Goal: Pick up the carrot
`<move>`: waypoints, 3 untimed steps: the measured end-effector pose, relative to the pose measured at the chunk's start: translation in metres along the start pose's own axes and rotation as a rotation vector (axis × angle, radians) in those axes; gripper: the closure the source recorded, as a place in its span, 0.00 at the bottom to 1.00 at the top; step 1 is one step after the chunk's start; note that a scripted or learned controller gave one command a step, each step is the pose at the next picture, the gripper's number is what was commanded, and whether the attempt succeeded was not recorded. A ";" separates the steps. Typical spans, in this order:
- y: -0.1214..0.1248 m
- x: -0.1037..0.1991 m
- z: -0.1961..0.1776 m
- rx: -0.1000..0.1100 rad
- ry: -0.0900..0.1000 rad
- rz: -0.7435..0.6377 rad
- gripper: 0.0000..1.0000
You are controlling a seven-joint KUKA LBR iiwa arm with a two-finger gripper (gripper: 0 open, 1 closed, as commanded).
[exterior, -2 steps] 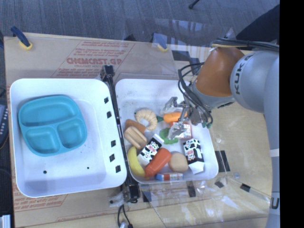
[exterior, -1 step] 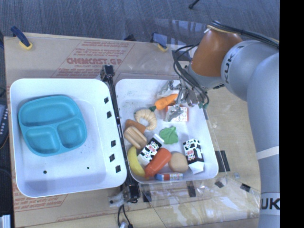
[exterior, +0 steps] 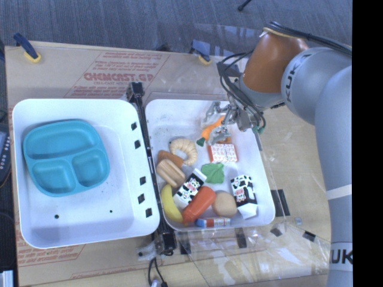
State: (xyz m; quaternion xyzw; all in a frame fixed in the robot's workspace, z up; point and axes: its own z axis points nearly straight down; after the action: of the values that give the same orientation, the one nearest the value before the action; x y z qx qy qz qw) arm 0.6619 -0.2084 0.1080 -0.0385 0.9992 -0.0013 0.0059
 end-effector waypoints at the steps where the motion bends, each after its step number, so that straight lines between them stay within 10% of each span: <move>1: 0.047 0.001 -0.077 0.000 0.002 0.364 1.00; 2: 0.035 0.060 -0.069 0.001 0.012 0.398 1.00; 3: 0.003 0.076 -0.142 0.004 0.002 0.475 1.00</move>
State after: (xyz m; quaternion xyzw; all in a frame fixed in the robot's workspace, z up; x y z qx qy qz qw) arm 0.5843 -0.2113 0.2491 0.1978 0.9802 -0.0018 0.0052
